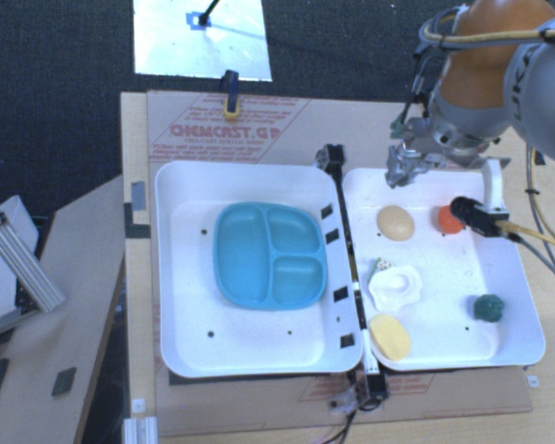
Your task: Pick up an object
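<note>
My gripper hangs over the far left corner of the right bin, a little beyond a tan egg-shaped object. Nothing shows between its fingers. Further right lies an orange-red object, partly covered by a black fitting. A white fried-egg-like piece sits near the bin's left wall, with a yellow oval object at the near left corner. A dark green ball-like object rests at the near right.
The left bin holds a blue divided plate. A black divider strip runs between the bins. A yellow-and-black clamp stands at the far edge of the cardboard. Cables trail off the arm at the right.
</note>
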`<state>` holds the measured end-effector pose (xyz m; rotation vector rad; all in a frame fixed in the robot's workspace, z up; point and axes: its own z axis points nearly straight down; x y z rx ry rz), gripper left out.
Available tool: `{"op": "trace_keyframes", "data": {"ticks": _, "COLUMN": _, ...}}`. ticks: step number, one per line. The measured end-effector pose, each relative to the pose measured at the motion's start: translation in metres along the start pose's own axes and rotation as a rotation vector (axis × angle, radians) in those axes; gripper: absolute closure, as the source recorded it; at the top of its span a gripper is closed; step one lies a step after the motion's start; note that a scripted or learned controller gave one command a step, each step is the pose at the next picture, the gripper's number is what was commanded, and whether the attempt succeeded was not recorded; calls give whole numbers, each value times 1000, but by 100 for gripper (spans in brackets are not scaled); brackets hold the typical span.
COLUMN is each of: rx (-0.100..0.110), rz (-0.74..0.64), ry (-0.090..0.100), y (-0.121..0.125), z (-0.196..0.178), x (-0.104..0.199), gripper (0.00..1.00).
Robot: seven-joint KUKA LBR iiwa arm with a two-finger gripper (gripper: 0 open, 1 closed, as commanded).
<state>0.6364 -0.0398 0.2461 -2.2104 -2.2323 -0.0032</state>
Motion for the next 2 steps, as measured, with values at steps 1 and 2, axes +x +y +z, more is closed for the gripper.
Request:
{"op": "trace_keyframes", "data": {"ticks": 1, "rx": 1, "rz": -1, "ry": 1, "y": -7, "z": 5, "x": 59, "gripper": 100}}
{"op": "trace_keyframes", "data": {"ticks": 2, "rx": 0, "rz": 0, "ry": 0, "y": -8, "z": 1, "x": 113, "gripper": 100}}
